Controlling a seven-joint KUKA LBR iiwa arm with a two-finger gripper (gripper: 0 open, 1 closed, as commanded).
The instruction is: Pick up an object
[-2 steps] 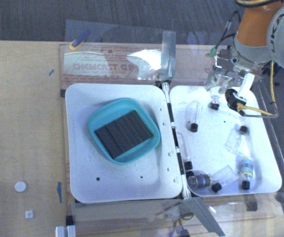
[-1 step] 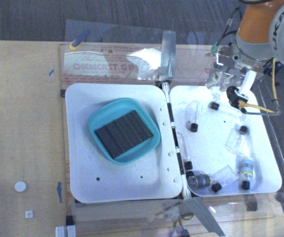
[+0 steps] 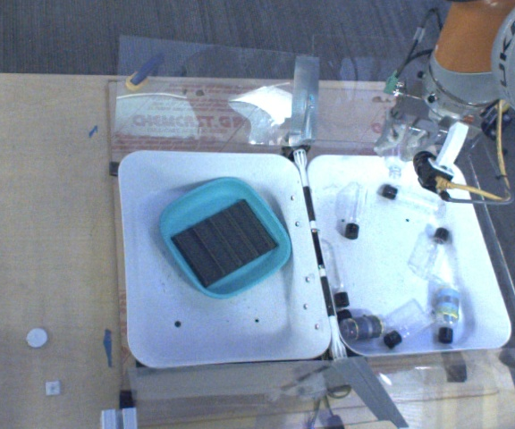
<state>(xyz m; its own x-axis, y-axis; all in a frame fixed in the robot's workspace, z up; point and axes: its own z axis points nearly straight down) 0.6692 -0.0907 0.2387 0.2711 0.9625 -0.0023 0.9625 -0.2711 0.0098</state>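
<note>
Several clear small bottles (image 3: 351, 211) with black caps lie scattered in the right bin (image 3: 499, 315), below the gripper (image 3: 407, 137), which hangs at the bin's top edge; its state I cannot tell; the left bin (image 3: 141, 329) holds a teal tray (image 3: 224, 237); both stand on a wooden bench (image 3: 34, 195).

The arm (image 3: 490, 34) is cut off by the top and right edges at 1 o'clock. The gripper (image 3: 401, 141) is blurred against clear plastic, so its finger state cannot be told. Clear vials (image 3: 423, 257) in the right bin (image 3: 494, 324) are hard to outline.
</note>
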